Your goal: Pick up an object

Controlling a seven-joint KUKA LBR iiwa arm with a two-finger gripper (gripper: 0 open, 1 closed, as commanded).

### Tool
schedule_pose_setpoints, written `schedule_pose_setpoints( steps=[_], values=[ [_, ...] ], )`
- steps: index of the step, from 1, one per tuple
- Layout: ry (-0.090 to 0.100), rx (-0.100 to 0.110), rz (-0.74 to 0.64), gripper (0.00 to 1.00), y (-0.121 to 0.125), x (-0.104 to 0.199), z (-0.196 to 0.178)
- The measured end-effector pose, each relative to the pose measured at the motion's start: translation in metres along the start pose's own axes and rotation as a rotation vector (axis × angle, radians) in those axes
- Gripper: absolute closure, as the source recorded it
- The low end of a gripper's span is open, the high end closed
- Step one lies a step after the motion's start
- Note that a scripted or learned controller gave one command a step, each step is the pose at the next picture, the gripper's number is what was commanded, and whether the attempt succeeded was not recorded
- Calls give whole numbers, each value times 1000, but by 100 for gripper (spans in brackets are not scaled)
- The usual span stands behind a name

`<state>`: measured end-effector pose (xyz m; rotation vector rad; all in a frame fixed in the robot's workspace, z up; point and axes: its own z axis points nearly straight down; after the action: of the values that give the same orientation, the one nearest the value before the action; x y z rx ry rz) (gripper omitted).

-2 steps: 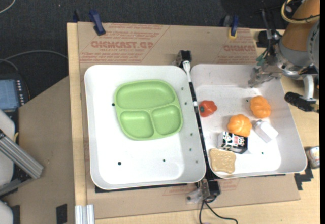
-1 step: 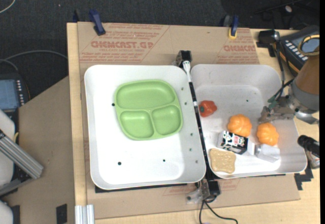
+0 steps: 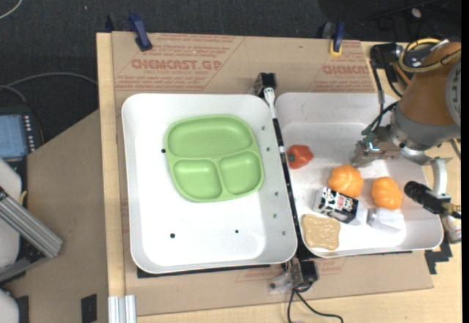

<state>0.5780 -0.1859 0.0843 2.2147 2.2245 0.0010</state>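
The right bin [image 3: 322, 113] holds several small objects. A red tomato-like piece [image 3: 298, 156] lies near its left wall. Two orange fruits [image 3: 345, 181] [image 3: 387, 192] sit in the middle, with a black-and-white carton [image 3: 336, 203] just below the left one. A slice of toast [image 3: 321, 231] lies at the front left corner, and a pale grey piece [image 3: 386, 219] under the right fruit. My gripper [image 3: 368, 147] hangs low over the bin's right half, just up and to the right of the left orange fruit. Nothing shows in its grasp.
The left bin [image 3: 146, 168] carries a green divided plate [image 3: 214, 157]. A ridge with black clips [image 3: 278, 146] separates the two bins. The arm's grey body with the orange band [image 3: 429, 105] overhangs the right bin's far right side. Cables run along the right edge.
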Motion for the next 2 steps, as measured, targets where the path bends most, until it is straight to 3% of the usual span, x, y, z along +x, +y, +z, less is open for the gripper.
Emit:
schedule_pose_setpoints(
  steps=[1,2],
  values=[
    [1,-4,-1,100,53,36,-1],
    [5,5,-1,100,46,96,0]
  ],
)
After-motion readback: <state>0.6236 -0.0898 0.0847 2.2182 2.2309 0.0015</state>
